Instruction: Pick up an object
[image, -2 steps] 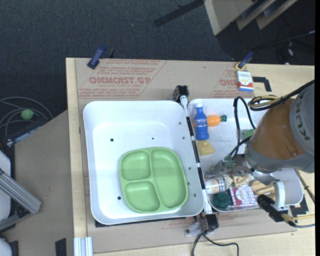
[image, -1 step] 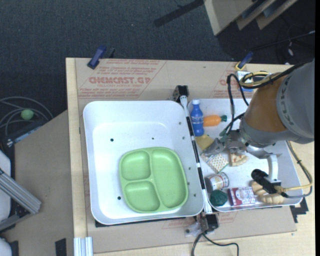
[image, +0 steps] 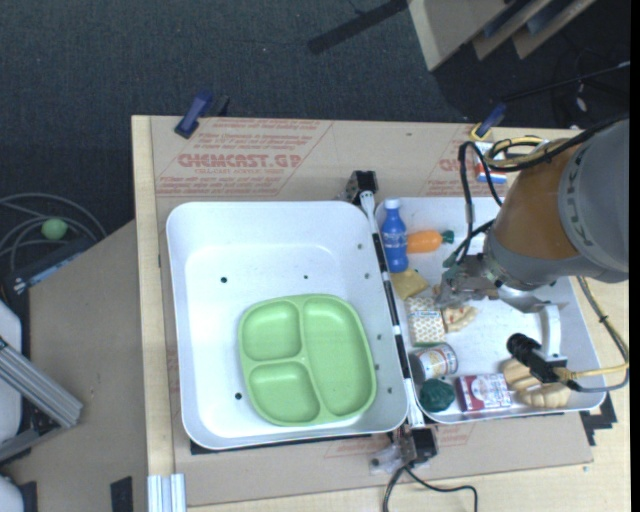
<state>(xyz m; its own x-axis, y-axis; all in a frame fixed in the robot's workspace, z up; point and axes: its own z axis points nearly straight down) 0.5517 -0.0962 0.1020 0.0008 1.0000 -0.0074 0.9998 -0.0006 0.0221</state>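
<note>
Leaning into the right white bin (image: 490, 345), the grey arm (image: 540, 220) is holding its two-finger gripper (image: 462, 282) just above a tan cracker-like piece (image: 460, 318) near a blue plastic bottle (image: 394, 237); its grip cannot be told.

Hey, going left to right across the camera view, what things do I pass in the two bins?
green divided plate, blue bottle, orange toy carrot, red and white packet

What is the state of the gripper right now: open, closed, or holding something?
Gripper: cannot be told; it is down in the right bin, close to the crackers.
</note>
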